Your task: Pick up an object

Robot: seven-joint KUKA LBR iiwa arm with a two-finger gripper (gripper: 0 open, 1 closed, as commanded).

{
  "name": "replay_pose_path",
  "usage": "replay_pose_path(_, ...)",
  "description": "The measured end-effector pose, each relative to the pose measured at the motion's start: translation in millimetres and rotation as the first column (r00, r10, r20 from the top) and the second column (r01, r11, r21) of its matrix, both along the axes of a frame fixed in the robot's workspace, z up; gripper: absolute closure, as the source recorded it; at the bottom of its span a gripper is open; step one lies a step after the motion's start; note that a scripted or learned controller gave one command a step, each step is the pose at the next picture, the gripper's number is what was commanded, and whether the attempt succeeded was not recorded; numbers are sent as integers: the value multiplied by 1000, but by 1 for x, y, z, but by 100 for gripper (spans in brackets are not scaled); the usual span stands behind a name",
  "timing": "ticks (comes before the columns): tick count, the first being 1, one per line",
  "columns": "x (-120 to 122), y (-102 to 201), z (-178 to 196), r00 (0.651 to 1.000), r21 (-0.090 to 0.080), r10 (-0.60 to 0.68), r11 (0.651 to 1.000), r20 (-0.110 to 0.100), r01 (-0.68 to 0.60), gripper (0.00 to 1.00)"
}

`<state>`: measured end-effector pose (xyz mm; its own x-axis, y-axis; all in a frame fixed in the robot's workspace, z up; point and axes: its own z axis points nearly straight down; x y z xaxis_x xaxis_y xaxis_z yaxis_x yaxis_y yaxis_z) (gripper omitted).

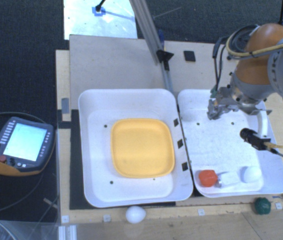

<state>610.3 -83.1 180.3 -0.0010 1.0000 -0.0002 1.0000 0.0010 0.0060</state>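
Claw (216,110) over right bin (201,134), approach step.
Whether it gapes or is closed cannot be told; nothing seen in it. Red object (207,178) lies at its 6 o'clock; next, travel there and descend.

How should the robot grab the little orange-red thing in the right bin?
Probably straight from above, fingers closing across the orange-red object's rounded middle. It lies low near the near wall of the right bin, with a clear piece against its right side, so a sideways approach looks blocked. The gripper is at the bin's far end.
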Motion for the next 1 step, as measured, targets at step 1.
replay_pose_path(1,1,0,32,1000,0,0,1000,-2,0,100)
